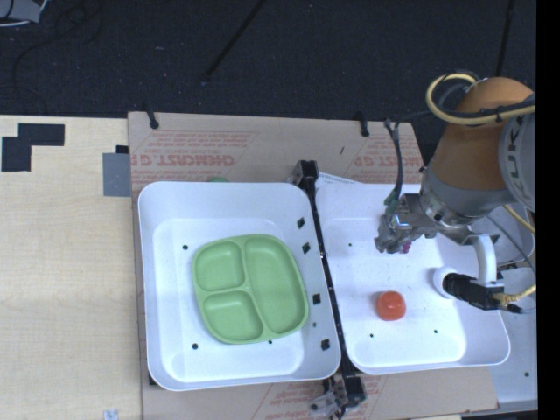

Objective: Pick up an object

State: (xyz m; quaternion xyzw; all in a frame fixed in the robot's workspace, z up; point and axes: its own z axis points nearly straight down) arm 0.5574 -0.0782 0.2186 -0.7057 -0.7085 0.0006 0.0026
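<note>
A small red-orange rounded object (pixel 390 305) lies on the floor of the right bin (pixel 437 344), toward its front middle. My gripper (pixel 393 237) hangs over the back part of the same bin, behind the red-orange object and apart from it. The grey wrist with its orange band reaches in from the right above it. Nothing can be made out in the gripper's grasp.
The left bin (pixel 166 234) holds a light green divided plate (pixel 249 288) with three compartments. A black divider with clips (pixel 317 261) runs between the two bins. Brown cardboard (pixel 227 151) lies under the bins, and a pale wooden benchtop (pixel 61 278) extends to the left.
</note>
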